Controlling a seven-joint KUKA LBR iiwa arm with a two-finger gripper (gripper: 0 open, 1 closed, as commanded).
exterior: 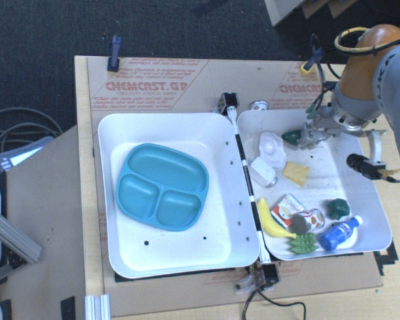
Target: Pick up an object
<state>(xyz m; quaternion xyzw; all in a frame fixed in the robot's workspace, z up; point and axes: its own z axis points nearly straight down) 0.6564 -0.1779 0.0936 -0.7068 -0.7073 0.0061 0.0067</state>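
Grey hand point(311, 137) low in right bin point(373, 199), partly masking a small green object point(291, 137); finger state unclear

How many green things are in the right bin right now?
3. A small dark green one sits beside the gripper at the far end, a dark green lump near the right wall, and a leafy green toy at the near edge. More may be hidden underneath.

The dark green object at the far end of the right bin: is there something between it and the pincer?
Nothing visible stands between them. The pincer hangs over the far end of the right bin, right beside the dark green object. The white cup and the yellow sponge lie nearer the camera, off that line.
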